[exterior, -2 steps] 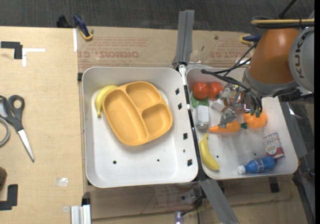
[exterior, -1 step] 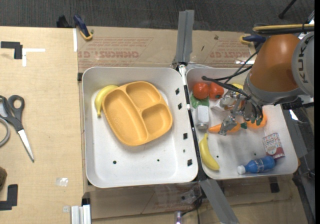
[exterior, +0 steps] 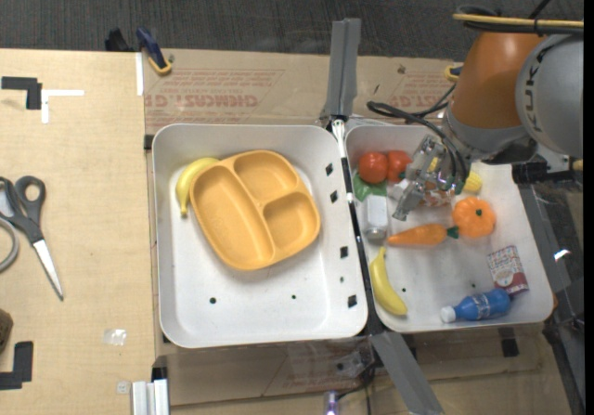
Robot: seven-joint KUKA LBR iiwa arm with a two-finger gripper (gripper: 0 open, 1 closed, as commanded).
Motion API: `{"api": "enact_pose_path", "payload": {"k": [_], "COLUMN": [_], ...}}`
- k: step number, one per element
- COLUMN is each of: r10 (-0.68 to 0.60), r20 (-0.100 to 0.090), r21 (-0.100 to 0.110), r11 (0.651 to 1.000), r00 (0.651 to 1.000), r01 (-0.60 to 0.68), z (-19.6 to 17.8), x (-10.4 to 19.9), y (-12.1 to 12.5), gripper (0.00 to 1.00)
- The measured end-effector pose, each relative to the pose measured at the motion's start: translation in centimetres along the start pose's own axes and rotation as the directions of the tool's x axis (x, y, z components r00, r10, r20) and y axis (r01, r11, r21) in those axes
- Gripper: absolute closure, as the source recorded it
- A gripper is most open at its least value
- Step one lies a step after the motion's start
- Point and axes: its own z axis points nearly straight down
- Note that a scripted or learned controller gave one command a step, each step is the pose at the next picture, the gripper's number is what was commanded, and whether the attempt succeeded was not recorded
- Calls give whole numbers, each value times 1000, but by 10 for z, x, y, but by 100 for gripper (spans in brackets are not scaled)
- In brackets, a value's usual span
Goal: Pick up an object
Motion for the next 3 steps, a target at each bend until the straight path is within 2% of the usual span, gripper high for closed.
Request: {"api": "enact_pose_path", "payload": {"k": [1,2,3], "r10": [116,309,450], "r20": [42,44,28], "r21": [-25,-35,-33], "r11": [993,951,893], "r00": [992,950,893], "r01": [-115,-307,-449], "z": [3,5,4], "x": [13,77,9], "y": [-41,-40,-19], "gripper": [0,0,0]}}
